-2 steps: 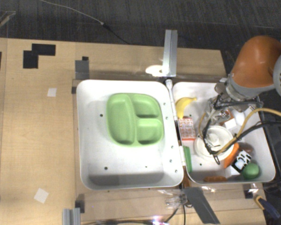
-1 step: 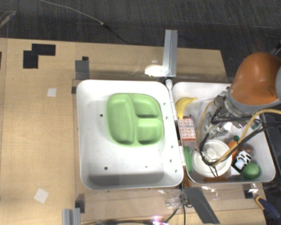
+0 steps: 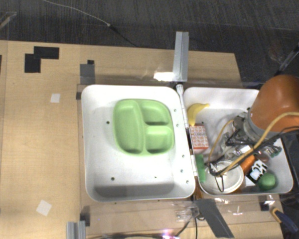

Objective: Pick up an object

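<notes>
That right bin (image 3: 214, 94) is crowded: the pincer (image 3: 232, 151), down among the clutter at lower right, could well skid off the white bowl (image 3: 234, 183) and shove its neighbours. Whether it is spread or pressed together, I cannot tell. The bowl lies just below it; the banana (image 3: 196, 111) lies apart, to its upper left.

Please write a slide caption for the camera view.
Gripper low in cluttered right bin; green divided tray in left bin.

place: robotics lab | evidence: bench (image 3: 35, 148); left bin (image 3: 97, 183); right bin (image 3: 229, 101); arm (image 3: 279, 101)
</notes>
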Controlling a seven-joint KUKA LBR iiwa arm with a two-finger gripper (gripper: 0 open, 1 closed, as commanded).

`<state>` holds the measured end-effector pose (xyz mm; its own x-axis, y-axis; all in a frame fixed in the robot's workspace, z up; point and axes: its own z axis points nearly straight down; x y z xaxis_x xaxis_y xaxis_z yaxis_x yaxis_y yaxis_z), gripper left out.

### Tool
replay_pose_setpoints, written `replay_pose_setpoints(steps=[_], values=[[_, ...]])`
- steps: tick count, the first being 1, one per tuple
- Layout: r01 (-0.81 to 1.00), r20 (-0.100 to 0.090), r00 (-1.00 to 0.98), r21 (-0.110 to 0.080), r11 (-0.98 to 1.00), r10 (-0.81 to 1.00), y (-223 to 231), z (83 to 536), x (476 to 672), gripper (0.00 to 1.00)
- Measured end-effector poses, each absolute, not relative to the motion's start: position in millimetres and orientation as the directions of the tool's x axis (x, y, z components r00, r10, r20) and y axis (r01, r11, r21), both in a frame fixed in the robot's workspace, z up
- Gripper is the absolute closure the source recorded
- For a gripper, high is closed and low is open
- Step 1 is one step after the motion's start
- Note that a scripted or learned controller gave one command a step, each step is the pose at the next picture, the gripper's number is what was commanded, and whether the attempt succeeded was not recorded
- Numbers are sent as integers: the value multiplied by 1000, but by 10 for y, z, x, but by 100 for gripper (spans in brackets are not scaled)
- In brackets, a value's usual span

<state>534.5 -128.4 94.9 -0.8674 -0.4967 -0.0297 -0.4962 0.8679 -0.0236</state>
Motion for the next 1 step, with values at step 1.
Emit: replay_pose_setpoints(steps=[1], values=[[-445, -12, -895, -7, 895, -445, -1487, 928, 6199, 0]])
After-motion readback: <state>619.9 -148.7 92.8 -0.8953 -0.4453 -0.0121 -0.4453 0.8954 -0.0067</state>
